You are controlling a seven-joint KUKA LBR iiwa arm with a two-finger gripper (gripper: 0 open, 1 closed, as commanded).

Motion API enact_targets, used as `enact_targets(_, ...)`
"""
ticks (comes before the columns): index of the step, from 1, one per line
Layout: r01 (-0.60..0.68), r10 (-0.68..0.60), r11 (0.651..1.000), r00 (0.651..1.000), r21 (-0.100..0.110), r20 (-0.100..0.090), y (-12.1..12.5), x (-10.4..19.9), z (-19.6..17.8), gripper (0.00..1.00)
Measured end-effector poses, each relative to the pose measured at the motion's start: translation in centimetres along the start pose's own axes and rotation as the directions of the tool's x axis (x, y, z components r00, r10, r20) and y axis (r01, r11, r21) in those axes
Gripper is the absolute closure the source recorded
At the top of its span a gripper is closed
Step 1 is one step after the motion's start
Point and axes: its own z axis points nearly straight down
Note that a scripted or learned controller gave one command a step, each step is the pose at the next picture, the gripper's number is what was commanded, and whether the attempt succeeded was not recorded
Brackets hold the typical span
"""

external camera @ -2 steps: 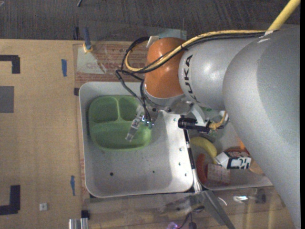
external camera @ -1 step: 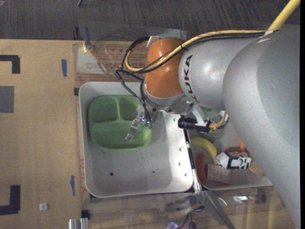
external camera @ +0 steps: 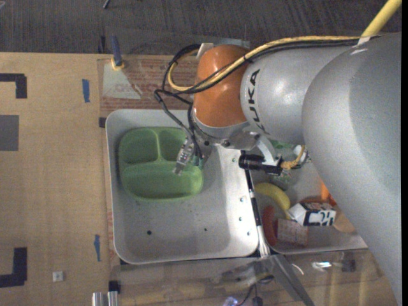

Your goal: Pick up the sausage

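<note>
My gripper (external camera: 185, 157) hangs low over the right part of a green divided plate (external camera: 150, 174) in the left bin (external camera: 185, 241). The orange wrist band and grey arm rise right above it and hide much of the right bin. A reddish rounded item (external camera: 269, 225), possibly the sausage, lies at the left side of the right bin (external camera: 319, 246), well to the right of the gripper. I cannot make out anything held at the gripper tip.
In the right bin a yellow banana (external camera: 274, 195) lies beside a white and black carton (external camera: 317, 215), a pinkish packet (external camera: 293, 232) and an orange item (external camera: 325, 190). Cardboard with blue tape marks covers the bench to the left.
</note>
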Motion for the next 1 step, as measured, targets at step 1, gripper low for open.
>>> enact_targets(1,0.21,-0.207,0.977,0.976,0.046,-0.062,4.35,-1.48,1.45,1.0)
